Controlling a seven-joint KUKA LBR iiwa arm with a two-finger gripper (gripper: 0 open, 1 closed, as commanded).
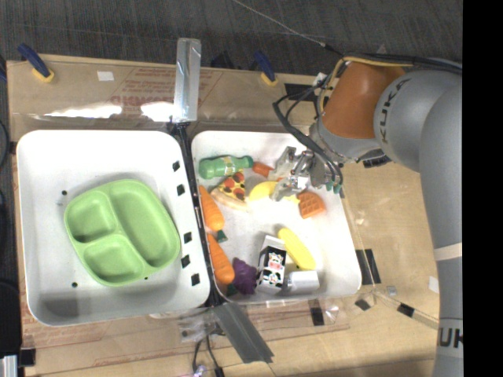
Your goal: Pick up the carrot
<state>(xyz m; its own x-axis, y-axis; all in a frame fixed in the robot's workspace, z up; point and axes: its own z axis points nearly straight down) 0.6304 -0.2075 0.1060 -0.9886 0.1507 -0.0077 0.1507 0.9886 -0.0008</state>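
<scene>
Two orange carrots lie along the left wall of the right bin (pixel 346 234): one carrot (pixel 211 210) in the middle and a second carrot (pixel 221 261) nearer the front. My gripper (pixel 289 176) hangs over the back of the same bin, well to the right of both carrots and apart from them. It sits just above a yellow toy (pixel 269 190). The grey arm (pixel 416 132) with its orange band (pixel 355 100) comes in from the right.
The right bin also holds a green bottle (pixel 224 166), a pizza slice (pixel 232 188), an orange-brown food piece (pixel 312 204), a yellow banana (pixel 296 247), purple grapes (pixel 244 276), a small carton (pixel 273 266) and a can (pixel 303 280). A green divided plate (pixel 122 230) lies in the left bin (pixel 47 163).
</scene>
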